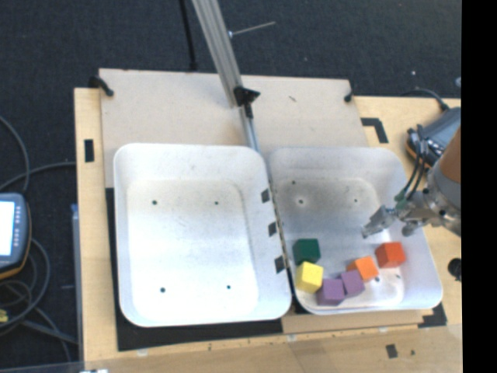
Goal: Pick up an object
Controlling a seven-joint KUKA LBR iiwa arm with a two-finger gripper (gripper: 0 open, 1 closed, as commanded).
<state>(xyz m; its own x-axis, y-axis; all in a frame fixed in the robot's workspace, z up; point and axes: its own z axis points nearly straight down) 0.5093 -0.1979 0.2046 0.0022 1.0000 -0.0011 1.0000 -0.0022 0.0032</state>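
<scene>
Seen from above at a slant, a pale wooden bench stands on dark carpet, with cables trailing at the left beside a small screen. A metal rail slants down to the gap between two shallow white bins. The left bin sits beside the right bin, which holds blocks clustered along its near edge: green, yellow, two purple ones, orange and a red-orange block. All are cube-like, so none has a clear long axis; each sits slightly askew.

The arm's gripper hovers over the right bin's right side, its fingers released and holding nothing. The red-orange block lies just below the fingers, apart from them.
</scene>
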